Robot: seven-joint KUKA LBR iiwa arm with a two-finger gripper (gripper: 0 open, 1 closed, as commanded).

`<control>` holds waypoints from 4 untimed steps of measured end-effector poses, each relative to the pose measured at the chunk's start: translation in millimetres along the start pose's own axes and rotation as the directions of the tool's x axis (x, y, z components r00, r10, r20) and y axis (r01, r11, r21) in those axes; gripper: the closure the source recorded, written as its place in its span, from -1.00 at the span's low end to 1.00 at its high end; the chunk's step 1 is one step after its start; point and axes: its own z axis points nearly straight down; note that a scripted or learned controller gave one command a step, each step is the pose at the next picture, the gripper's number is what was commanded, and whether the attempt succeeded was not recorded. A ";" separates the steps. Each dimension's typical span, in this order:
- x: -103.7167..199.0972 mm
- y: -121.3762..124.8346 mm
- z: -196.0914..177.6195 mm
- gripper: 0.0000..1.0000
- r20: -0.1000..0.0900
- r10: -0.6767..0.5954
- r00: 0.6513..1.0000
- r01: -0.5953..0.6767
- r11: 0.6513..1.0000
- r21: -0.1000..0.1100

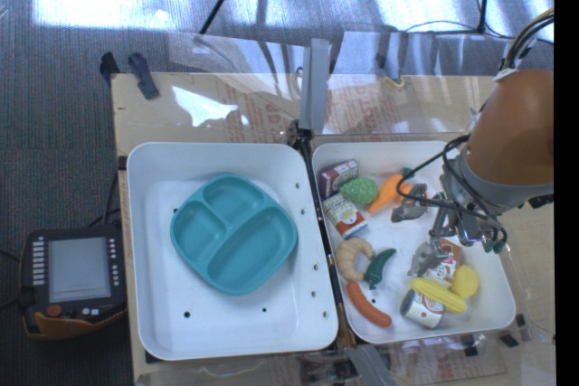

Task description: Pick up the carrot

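Note:
The carrot is orange and lies slanted in the upper middle of the right bin, just right of a green bumpy vegetable. My gripper hangs low over the middle of this bin, reaching in from the right. Its fingers are spread wide and hold nothing. The upper fingertip sits just below and right of the carrot's thick end. The lower fingertip is above a can and a corn cob.
The right bin also holds a dark box, a juice carton, a croissant, a green pepper, a sausage, corn, a lemon and a can. A teal divided plate lies in the left bin.

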 end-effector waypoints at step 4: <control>-110.2 -27.4 92.3 1.00 0.012 0.075 0.997 -0.075 0.997 0.000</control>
